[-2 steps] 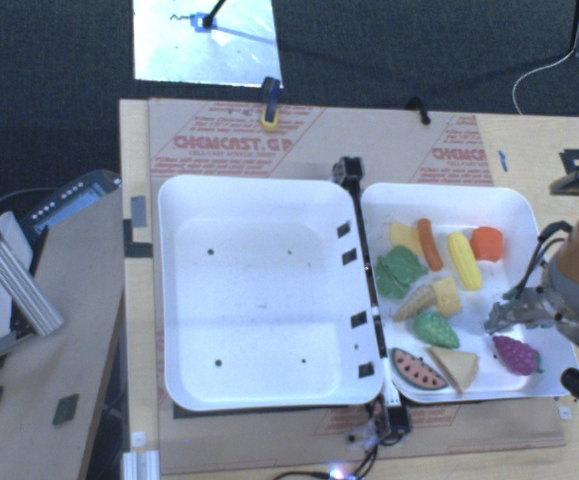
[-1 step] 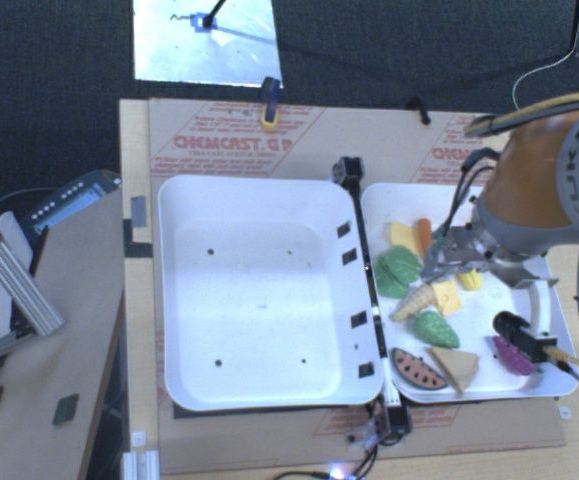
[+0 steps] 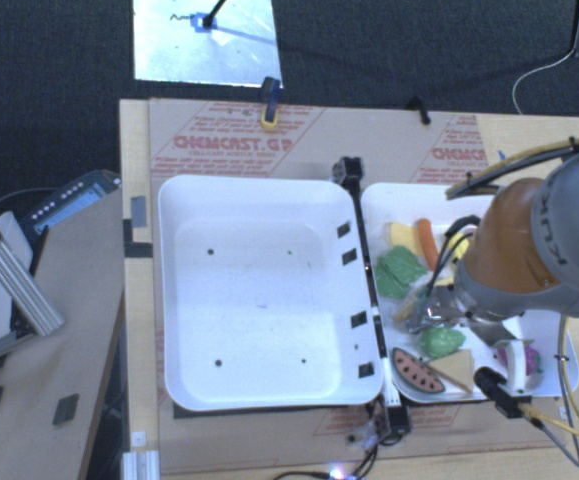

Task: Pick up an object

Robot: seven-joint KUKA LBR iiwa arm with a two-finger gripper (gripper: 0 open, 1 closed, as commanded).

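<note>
From above, the pincer (image 3: 431, 313) is low in the right bin (image 3: 389, 200), among a green leafy toy (image 3: 399, 268), a smaller green piece (image 3: 441, 342) and a watermelon slice (image 3: 417, 370). Whether it is spread or pressed together I cannot tell. I think it should centre on one piece before closing.

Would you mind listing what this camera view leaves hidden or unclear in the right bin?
- Gripper: the fingers are blurred against the pile, so open or shut is unclear.
- Right bin: the arm covers much of its floor and far right side.
- Pink-and-white object: partly under the arm, too small to identify.
- Watermelon slice: clear; the tan piece beside it is unidentifiable.
</note>
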